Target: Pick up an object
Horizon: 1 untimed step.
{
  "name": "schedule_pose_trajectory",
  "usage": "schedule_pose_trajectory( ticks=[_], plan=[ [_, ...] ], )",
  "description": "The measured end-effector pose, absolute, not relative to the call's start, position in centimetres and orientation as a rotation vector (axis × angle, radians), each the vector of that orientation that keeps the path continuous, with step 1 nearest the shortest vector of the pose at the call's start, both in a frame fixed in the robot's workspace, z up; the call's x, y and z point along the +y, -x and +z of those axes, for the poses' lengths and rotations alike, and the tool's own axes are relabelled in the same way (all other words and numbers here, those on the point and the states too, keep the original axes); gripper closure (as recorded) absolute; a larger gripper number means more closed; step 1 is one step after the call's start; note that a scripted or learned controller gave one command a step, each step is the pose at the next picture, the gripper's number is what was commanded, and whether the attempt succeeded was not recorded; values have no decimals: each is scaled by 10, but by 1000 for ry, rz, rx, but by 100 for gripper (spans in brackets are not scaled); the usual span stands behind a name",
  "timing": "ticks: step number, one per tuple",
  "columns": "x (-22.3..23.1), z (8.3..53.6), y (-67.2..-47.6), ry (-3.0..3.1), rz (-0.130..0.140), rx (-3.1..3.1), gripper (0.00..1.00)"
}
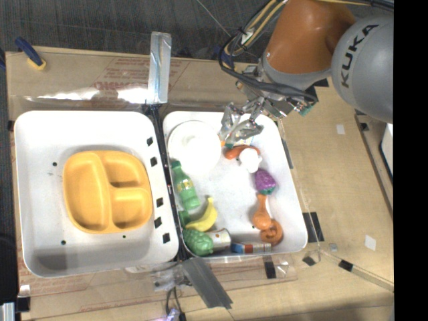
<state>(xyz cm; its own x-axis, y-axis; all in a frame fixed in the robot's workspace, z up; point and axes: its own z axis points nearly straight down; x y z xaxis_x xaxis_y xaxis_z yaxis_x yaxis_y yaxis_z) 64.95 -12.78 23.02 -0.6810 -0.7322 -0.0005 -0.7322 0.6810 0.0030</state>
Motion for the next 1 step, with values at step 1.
schedule_pose_trajectory(
  ticks=[1],
  plan=[
    [-144, 260, -658, -1075, 2, -2956, 100]
  ],
)
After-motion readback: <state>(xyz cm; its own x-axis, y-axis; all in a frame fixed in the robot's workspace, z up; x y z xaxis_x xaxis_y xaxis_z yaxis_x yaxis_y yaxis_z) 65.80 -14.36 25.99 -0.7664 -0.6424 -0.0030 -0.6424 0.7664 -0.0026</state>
